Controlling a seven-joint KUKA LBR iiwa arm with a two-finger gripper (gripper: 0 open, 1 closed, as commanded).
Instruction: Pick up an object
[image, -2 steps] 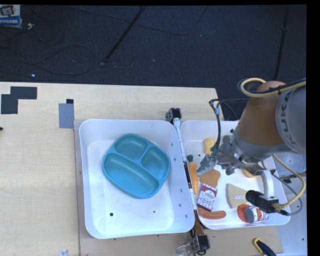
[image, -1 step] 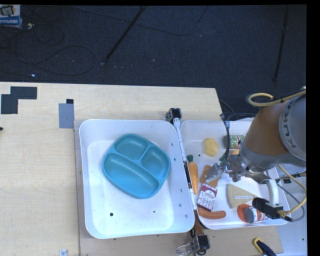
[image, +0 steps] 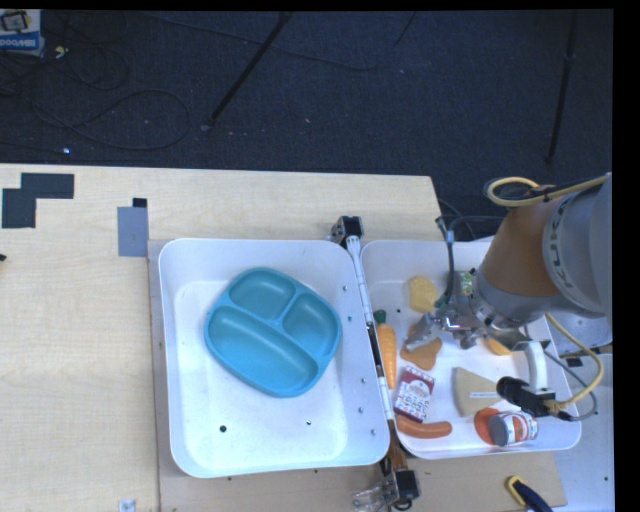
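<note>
crowding right bin (image: 400, 262), jaws (image: 432, 330) near divider

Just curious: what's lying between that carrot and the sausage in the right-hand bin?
In the camera view, a small red and white packet lies between the carrot and the sausage.

Blue divided plate (image: 272, 330) in left bin (image: 170, 400); dark carpet (image: 300, 90) beyond bench.

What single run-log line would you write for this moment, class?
arm: over right bin | gripper: low above brown food piece | grasp: cannot tell | left bin: blue divided plate
</note>
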